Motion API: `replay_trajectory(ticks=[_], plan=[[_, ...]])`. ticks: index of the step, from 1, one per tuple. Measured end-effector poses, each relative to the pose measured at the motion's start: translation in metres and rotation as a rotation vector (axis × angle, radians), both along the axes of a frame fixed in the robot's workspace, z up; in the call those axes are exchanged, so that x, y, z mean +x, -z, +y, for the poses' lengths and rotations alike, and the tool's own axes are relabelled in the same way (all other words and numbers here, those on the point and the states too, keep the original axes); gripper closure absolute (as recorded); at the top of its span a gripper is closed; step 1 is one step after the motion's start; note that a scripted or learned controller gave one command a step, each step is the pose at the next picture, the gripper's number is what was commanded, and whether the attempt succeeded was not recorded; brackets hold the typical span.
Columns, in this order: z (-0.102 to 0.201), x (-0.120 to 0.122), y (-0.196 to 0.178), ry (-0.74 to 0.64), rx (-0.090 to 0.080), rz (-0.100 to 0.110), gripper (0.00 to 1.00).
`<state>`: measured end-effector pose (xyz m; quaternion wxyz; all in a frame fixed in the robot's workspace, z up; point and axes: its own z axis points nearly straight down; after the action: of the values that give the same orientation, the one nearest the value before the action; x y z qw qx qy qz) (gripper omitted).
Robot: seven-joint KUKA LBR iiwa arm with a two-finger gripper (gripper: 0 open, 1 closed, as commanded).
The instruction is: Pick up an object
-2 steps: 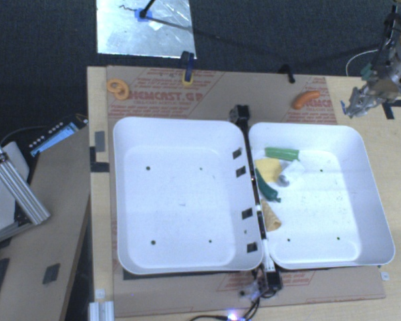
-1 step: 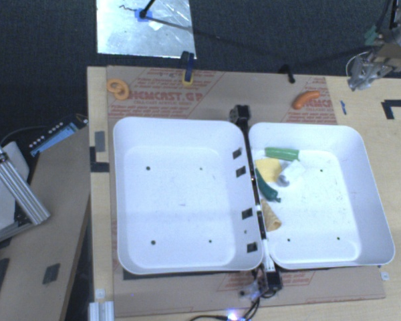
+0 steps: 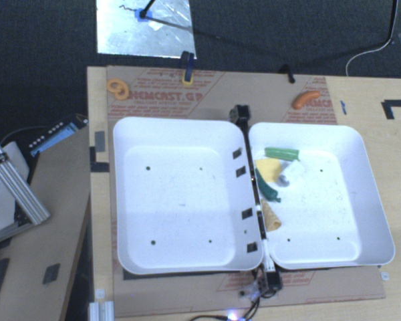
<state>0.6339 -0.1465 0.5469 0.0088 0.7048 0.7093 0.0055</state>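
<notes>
R bin [image 3: 361,179]: green cucumber [image 3: 282,154], yellow piece [image 3: 269,171], teal item [image 3: 269,190], cone [image 3: 272,217] (all near divider). Gripper state: can't tell.

Objects [image 3: 274,179] clustered in right bin [image 3: 361,199], against left wall

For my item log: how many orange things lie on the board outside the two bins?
2. An orange ring lies on the board past the left bin's far left corner; an orange sausage lies past the right bin's far edge.
</notes>
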Motion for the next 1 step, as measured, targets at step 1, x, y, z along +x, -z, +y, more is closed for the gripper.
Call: replay_trajectory(ticks=[1], plan=[[-0.0605,-0.0532,0.0113,0.011,0.003,0.019,1.0]])
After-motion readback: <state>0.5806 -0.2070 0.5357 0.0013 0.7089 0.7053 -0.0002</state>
